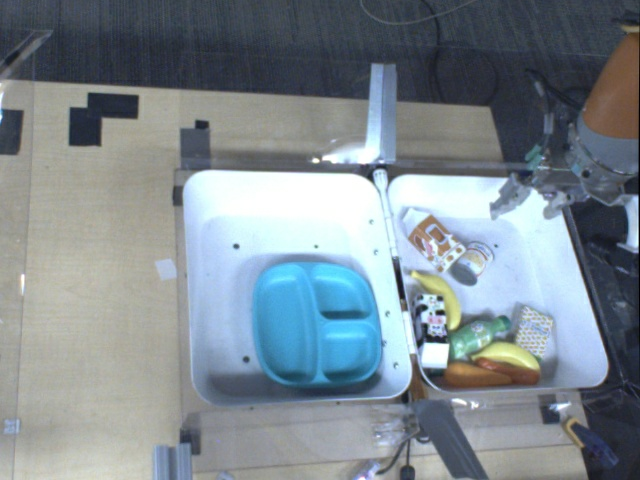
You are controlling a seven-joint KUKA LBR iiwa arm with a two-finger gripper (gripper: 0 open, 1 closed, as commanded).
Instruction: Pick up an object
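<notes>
My gripper (528,202) hangs over the far right corner of the right bin (585,298), open, its two grey fingers (504,199) spread with nothing between them. Below and to its left lie an orange-and-white packet (431,237) and a small round tin (471,260). Nearer the bin's front sit a banana (441,297), a black-and-white carton (432,322), a green bottle (479,334), a second yellow fruit (511,356), an orange-brown piece (474,374) and a patterned box (533,329).
The left bin (215,268) holds a blue divided plate (318,323). A metal post (383,113) stands behind the wall shared by the bins. A cable (410,6) lies on the dark floor beyond the bench.
</notes>
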